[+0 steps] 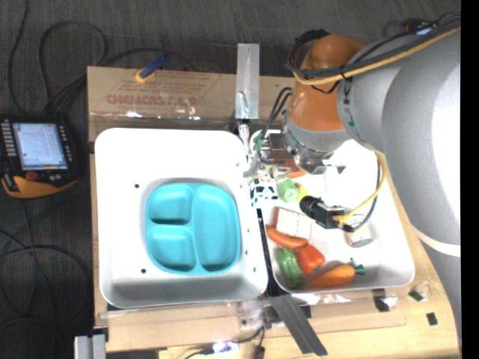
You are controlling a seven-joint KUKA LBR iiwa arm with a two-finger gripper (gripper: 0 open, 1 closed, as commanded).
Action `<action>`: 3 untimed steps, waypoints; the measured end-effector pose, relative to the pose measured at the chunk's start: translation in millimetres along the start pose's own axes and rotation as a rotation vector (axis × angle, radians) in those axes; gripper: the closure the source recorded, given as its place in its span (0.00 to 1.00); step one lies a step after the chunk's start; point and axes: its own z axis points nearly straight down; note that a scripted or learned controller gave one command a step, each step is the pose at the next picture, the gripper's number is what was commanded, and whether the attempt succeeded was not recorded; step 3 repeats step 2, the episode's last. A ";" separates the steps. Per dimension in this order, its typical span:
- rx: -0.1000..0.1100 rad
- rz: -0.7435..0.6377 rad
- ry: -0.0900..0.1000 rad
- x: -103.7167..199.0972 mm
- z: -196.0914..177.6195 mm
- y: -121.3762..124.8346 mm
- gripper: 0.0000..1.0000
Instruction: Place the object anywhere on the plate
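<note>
Gripper (278,172) low in right bin (389,271) by its top-left corner — can't tell its state; toy food (303,256) piled there, teal plate (193,226) in left bin (120,200) bare

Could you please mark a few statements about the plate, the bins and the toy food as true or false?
1. The blue plate lies in the left bin. True.
2. The plate has one undivided well. False: it has three compartments.
3. The toy food is piled on the plate. False: it lies in the right bin.
4. The arm hangs over the right bin. True.
5. A handheld screen lies left of the bins. True.
</note>
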 end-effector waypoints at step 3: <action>0.004 -0.493 0.000 51.7 2.2 -33.3 0.00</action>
